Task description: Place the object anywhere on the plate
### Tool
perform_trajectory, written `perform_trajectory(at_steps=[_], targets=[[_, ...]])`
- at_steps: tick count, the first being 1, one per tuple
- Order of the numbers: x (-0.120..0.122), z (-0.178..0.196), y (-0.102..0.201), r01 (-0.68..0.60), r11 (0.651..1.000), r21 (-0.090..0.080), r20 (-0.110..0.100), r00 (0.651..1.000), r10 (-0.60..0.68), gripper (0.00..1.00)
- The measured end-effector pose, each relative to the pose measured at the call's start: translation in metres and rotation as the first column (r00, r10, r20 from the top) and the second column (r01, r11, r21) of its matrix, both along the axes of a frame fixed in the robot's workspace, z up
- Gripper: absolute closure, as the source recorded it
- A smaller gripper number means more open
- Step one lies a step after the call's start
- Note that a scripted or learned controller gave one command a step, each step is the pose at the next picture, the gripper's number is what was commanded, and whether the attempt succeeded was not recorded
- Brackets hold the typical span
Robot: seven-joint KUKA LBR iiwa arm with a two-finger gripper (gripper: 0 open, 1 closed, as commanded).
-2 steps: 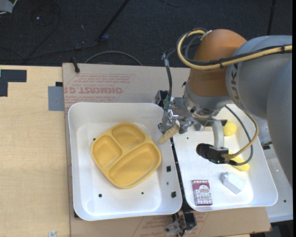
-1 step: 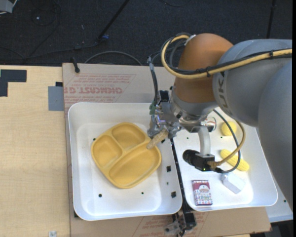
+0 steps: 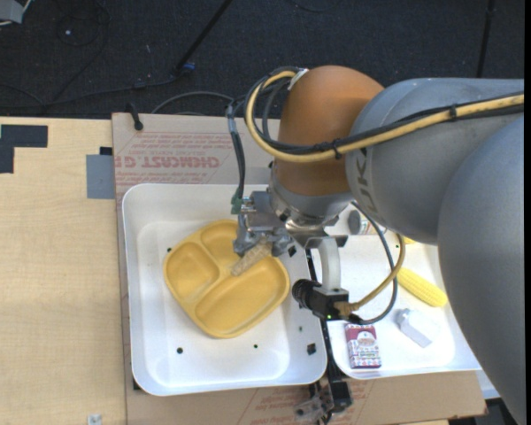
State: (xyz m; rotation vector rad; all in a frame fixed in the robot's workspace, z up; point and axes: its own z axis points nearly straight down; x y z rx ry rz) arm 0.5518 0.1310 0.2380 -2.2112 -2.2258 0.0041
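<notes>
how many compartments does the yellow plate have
3 show. Two small ones lie along the far and left side of the plate, one at left, one nearer the gripper; a large one fills its near-right half. The gripper covers part of the plate, so part of a divider may be hidden.

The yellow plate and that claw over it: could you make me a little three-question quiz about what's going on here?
1. True or false: the yellow plate lies in the left bin.
2. Multiple choice: the claw is above the plate's A) upper right edge B) lower left edge C) outside the bin.
3. Fill in: the small red and white packet lies in the ____ bin.

Key: 1 true. 2 A. 3 right. A tan stick-like object sits at the claw's tip over the plate; whether it is gripped cannot be told.
</notes>
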Motion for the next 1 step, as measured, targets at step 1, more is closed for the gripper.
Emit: perform_trajectory(at_steps=[1], targets=[[-0.0249, -0.0129, 0.0552, 0.001, 1.000, -0.001, -0.002, 1.000, -0.001, 1.00]])
